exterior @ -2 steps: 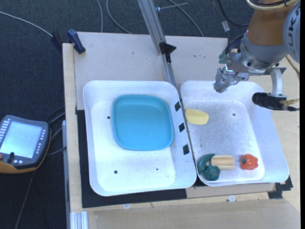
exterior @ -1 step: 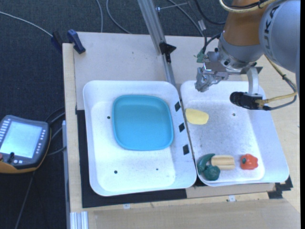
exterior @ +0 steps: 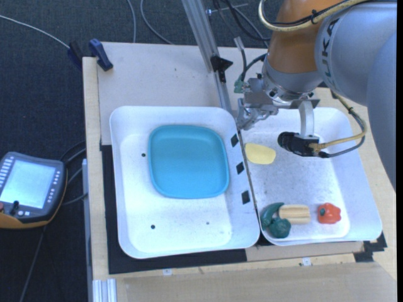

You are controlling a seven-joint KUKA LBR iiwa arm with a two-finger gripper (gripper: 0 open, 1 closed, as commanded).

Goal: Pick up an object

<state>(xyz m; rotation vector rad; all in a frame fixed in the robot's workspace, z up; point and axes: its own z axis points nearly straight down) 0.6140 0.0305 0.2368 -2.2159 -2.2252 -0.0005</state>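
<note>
Probably aiming at the yellow lump (exterior: 260, 154), lying flat in the right bin (exterior: 356, 168) just beside the wall shared with the left bin (exterior: 126, 168). Hovering behind and above it with the pincer (exterior: 250, 115), close over that dividing rim, and not revealing from this angle whether released or clenched. Risking a knock against the rim on the way down, being so near the wall. Risking a slip as well, judging the lump low and rounded. Hanging a black cable fitting (exterior: 300, 145) just beside the lump, possibly nudging it aside or snagging. Leaving well apart, along the near edge, a green piece (exterior: 276, 220) touching a tan block (exterior: 294, 214), and a red toy (exterior: 328, 213) near them. Keeping clear of the blue plate (exterior: 189, 161) in the left bin.
</note>
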